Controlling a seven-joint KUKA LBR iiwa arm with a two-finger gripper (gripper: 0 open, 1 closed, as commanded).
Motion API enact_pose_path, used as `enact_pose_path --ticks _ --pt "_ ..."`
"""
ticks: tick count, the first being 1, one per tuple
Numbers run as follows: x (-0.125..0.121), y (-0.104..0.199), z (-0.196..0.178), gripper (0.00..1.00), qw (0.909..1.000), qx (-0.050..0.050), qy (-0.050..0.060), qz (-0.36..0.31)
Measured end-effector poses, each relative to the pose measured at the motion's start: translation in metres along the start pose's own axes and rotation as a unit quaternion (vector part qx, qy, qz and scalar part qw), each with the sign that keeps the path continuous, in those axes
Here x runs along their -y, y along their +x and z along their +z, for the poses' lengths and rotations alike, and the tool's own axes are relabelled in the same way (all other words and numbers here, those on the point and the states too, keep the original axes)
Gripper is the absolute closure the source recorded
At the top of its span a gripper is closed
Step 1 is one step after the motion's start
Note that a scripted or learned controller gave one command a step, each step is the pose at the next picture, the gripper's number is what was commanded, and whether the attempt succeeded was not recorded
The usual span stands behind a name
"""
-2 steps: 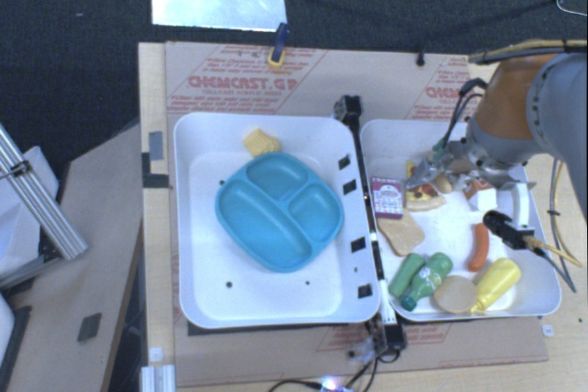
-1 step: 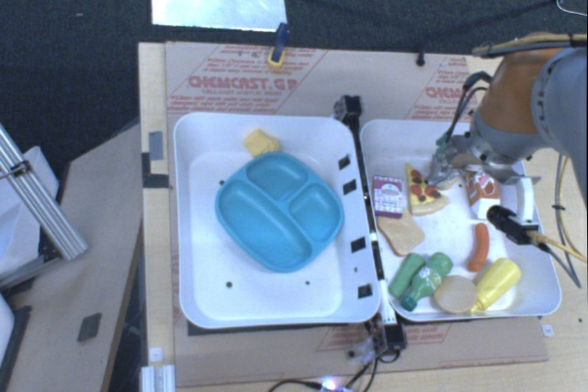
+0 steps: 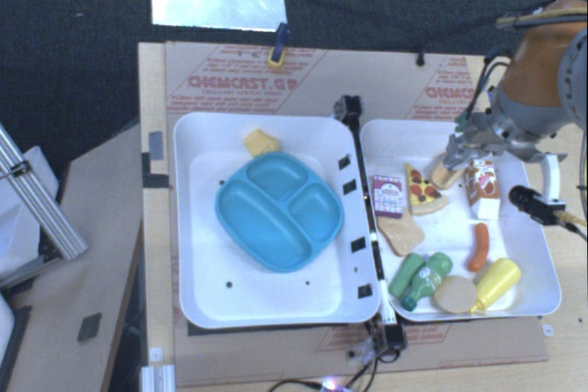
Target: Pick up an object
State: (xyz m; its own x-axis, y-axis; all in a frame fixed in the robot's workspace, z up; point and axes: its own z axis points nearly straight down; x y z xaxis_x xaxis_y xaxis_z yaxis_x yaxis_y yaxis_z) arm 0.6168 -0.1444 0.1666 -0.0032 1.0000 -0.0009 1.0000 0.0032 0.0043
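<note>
Left shallow white plastic bin (image 3: 197,289) contains a blue three-compartment plastic tray (image 3: 278,211) and, near the far wall, a small yellow block (image 3: 261,142).

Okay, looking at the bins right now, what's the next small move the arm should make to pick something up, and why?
Probably lower the gripper straight down. It sits over the right bin by the pizza slice and milk carton, with nothing visibly held, so the nearest toy is just below it.
</note>
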Motion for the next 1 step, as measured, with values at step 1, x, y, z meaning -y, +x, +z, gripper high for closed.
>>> enact_pose_path --ticks 1 --pt "-0.0015 -0.0002 -0.0538 1.00 1.0000 0.000 -0.001 0.000"
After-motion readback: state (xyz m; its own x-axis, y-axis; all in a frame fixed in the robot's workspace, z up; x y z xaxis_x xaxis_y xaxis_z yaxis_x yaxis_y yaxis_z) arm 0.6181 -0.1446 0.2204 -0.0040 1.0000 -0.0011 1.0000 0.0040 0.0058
